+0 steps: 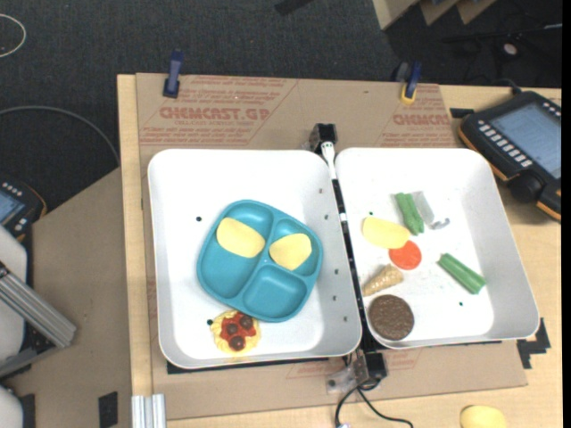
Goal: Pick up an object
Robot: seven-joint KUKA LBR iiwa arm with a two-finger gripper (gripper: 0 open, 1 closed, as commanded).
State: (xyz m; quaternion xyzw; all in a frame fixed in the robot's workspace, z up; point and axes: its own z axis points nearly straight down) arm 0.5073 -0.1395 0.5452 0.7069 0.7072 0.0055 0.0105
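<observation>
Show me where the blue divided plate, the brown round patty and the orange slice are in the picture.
blue divided plate [259, 294], camera view, on its bare lower compartment.
brown round patty [391, 316], camera view, on its middle.
orange slice [406, 256], camera view, on its middle.

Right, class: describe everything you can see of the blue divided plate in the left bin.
The blue divided plate looks like smooth teal plastic, rounded, with three compartments. It lies flat, turned at an angle, on the floor of the left bin. Each of its two upper compartments holds a yellow piece; the lower one is bare. A small pizza toy sits at its lower-left edge.
</observation>
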